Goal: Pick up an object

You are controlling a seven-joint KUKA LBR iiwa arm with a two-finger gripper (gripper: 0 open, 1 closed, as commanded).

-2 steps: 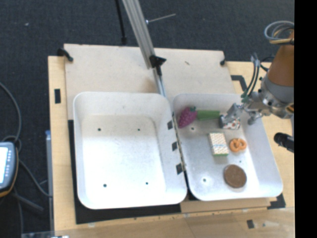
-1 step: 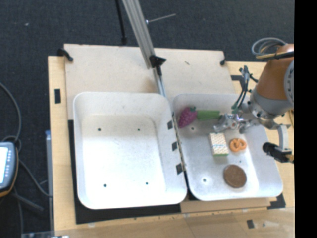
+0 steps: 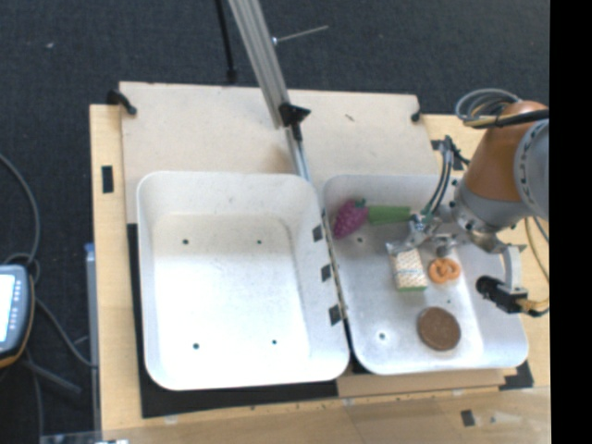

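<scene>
One arm reaches from the right, its gripper low over the right bin. It hangs just above a beige block. Finger state cannot be told.

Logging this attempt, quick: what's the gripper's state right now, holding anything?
Gripper: cannot be told; it sits low in the right bin, just above the pale block.

In the right bin, a purple grape bunch lies at the far-left corner with a green piece touching it. A pale waffled block sits mid-bin, a small orange ring just beside it, and a brown disc lies flat nearer the front wall.
</scene>
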